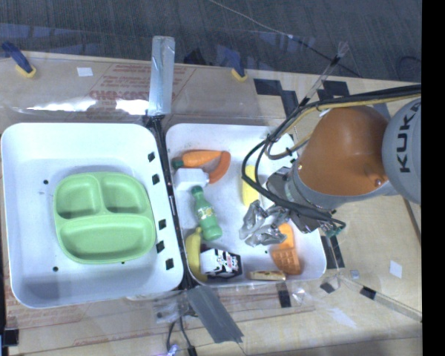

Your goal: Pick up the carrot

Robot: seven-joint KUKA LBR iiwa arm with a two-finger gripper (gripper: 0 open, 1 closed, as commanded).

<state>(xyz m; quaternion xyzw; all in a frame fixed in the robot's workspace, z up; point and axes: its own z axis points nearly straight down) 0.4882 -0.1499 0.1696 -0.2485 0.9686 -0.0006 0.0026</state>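
Observation:
The carrot [199,159], orange with a green stub at its left end, lies flat near the far left corner of the right bin [208,133]. A curved orange-red piece [221,167] touches its right end. My gripper [260,225] hangs low over the middle of the same bin, well to the right of the carrot and nearer the front, apart from it. The grey arm with its orange band [345,154] comes in from the right and hides part of the bin.
A green bottle [206,213] lies between carrot and gripper. A yellow piece [249,188], an orange wedge [287,252], a banana [193,252], a black-and-white carton [222,262] and a tan stick [267,275] crowd the right bin. The left bin holds a green divided plate [102,217].

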